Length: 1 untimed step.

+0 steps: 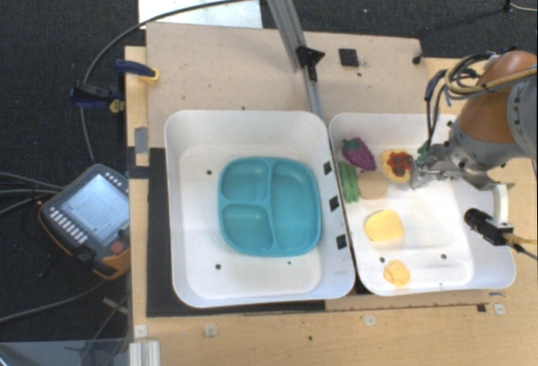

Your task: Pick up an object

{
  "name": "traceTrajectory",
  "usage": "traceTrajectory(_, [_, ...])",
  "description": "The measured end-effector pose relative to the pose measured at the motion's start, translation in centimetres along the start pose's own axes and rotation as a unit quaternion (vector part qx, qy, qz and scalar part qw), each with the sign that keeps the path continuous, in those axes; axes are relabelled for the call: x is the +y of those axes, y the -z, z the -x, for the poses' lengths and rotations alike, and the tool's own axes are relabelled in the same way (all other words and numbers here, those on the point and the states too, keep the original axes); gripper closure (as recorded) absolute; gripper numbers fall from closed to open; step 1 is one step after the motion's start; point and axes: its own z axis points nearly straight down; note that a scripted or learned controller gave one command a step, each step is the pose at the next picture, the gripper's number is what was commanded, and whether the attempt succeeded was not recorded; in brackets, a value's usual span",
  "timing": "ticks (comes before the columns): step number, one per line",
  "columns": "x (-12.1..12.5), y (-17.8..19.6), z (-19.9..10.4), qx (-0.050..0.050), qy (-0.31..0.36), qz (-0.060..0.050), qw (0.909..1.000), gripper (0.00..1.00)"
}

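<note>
A: Hovering low in the right bin (pixel 496 267), the gripper (pixel 418 173) is seen beside a red-and-yellow toy (pixel 396 162).

B: Its opening cannot be told. Nothing is seen held.

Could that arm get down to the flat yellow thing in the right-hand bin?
Probably yes. The yellow piece lies flat on the bin's floor with bare white around it, nothing on top, and the gripper hangs just above and right.
</note>
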Motion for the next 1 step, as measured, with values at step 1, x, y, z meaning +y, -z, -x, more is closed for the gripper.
traceTrajectory(1, [0.55, 5.29, -1.02, 0.000, 0.003, -0.004, 1.0000, 1.00])
